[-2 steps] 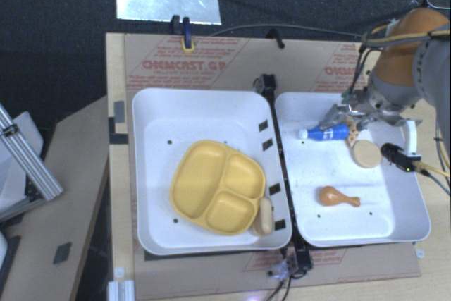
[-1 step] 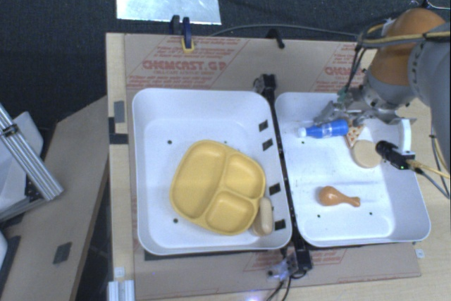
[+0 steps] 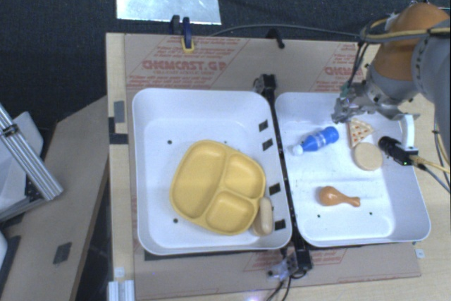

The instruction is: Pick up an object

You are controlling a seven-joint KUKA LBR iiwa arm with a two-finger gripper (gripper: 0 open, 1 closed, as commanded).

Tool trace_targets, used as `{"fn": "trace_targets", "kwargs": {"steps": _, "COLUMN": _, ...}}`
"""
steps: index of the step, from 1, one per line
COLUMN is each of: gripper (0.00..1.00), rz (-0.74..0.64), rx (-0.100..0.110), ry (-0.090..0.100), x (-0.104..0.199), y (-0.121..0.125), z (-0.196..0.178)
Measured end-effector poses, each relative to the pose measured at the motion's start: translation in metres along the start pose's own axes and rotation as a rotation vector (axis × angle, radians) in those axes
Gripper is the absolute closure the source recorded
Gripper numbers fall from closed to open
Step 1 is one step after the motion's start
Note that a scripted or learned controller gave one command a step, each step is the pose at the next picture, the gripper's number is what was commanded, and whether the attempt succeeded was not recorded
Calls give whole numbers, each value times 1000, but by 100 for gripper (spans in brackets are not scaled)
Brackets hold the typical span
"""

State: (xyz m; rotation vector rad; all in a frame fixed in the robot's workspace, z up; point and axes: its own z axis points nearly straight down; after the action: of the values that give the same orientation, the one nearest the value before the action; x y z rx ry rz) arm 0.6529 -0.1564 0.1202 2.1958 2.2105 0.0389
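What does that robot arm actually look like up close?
The arm is grey and rounded, with an orange band above the wrist. A small metal gripper ends it, and dark cables loop beside the band.

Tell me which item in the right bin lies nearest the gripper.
The triangular waffle-patterned slice, just beside the gripper. The blue and white bottle, round tan disc and orange drumstick lie farther off.

Even bright light, soft shadows
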Motion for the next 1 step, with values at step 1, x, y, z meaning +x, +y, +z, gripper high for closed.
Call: {"fn": "trace_targets", "kwargs": {"steps": 1, "gripper": 100, "rz": 1, "rx": 29, "ry": -1, "x": 8, "y": 2, "z": -49}}
